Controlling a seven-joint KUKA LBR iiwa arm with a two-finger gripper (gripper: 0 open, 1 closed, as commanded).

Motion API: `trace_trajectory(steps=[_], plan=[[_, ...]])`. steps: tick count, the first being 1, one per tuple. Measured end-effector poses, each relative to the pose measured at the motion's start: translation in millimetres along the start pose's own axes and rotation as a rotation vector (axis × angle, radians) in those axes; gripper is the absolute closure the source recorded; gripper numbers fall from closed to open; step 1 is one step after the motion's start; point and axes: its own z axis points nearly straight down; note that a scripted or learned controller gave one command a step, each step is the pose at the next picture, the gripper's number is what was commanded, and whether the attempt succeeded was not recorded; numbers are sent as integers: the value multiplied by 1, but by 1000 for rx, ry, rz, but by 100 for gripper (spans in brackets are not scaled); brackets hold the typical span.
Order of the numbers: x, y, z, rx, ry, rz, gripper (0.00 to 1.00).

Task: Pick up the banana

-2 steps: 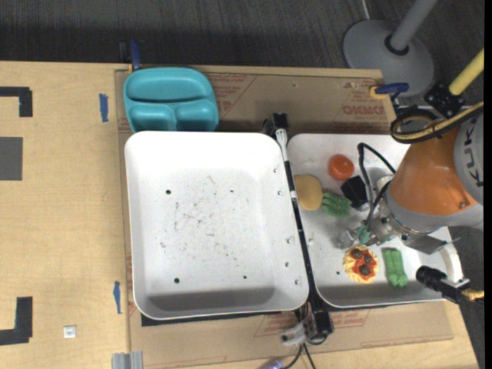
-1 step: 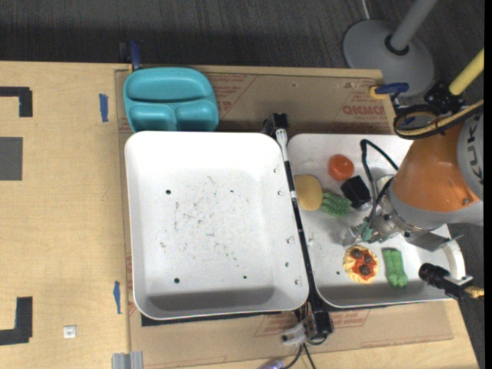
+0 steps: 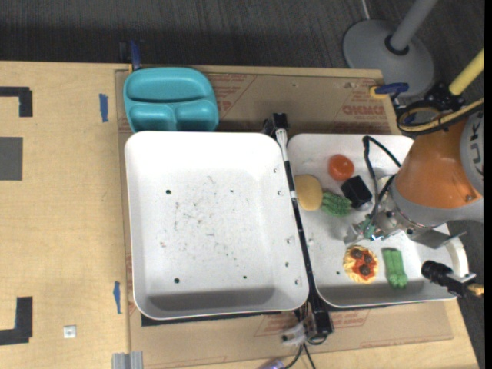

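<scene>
My gripper (image 3: 371,230) hangs low over the middle of the right bin (image 3: 332,297), under the orange wrist band (image 3: 434,177). It sits just above a small pizza slice (image 3: 361,263) and right of a green ridged toy (image 3: 334,204). A pale yellow rounded item (image 3: 309,192) lies against the bin's left wall. The arm covers the right part of this bin, hiding whatever lies beneath it.
The right bin also holds an orange ball (image 3: 340,166), a black block (image 3: 356,191) and a green piece (image 3: 394,267). The large left bin (image 3: 154,206) is alongside. A teal divided tray (image 3: 170,98) stands behind it. Cables run past the arm at the right.
</scene>
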Motion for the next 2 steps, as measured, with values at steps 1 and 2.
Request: trace_trajectory(steps=[1,2], plan=[[0,1,-10,-3,-2,0,100],[0,2,-20,-6,-4,1,100]])
